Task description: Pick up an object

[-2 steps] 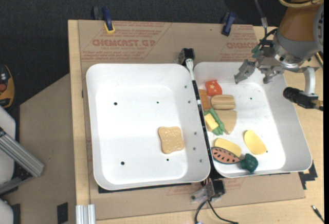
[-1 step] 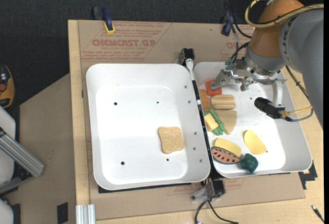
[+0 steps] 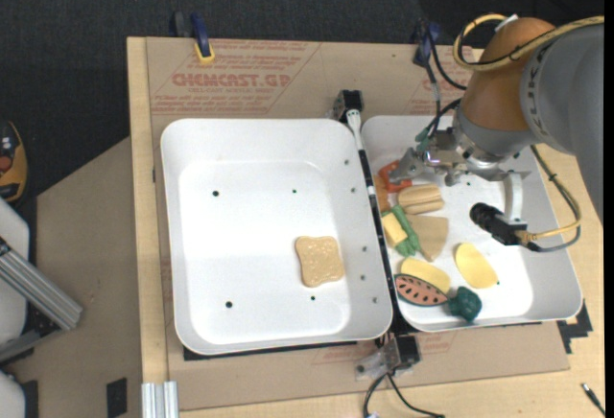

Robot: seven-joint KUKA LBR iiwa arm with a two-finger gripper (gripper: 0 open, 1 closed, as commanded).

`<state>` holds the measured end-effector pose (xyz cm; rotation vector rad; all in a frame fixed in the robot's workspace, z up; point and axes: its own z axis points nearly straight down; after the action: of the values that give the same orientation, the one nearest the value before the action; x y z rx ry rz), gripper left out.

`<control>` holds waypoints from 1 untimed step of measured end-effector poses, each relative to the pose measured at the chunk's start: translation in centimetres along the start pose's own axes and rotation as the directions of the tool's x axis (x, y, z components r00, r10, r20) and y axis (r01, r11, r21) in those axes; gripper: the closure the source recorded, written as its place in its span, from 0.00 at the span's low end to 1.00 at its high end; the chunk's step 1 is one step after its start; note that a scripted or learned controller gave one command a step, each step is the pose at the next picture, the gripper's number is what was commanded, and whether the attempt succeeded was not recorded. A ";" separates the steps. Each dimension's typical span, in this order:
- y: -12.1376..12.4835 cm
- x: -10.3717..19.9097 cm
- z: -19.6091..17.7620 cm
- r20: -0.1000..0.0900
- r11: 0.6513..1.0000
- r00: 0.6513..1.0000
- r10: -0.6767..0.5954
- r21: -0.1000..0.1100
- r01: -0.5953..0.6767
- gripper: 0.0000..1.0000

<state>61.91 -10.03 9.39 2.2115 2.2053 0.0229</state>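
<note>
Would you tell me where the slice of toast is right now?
The slice of toast lies alone in the left bin, toward its lower right, near the divider.

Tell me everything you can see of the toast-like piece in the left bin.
The toast slice is a tan, roughly square piece with rounded corners and a slightly mottled top, plastic or foam by its look. It lies flat on the floor of the left bin, toward the lower right part, short of the right wall. Nothing touches it but the bin floor. It lies well apart from the gripper, which is over the right bin.
</note>
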 end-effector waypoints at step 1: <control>-2.2 0.7 0.0 0.001 1.000 1.000 0.000 0.001 0.000 0.00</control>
<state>59.76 -9.30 9.33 2.2117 2.2053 0.0209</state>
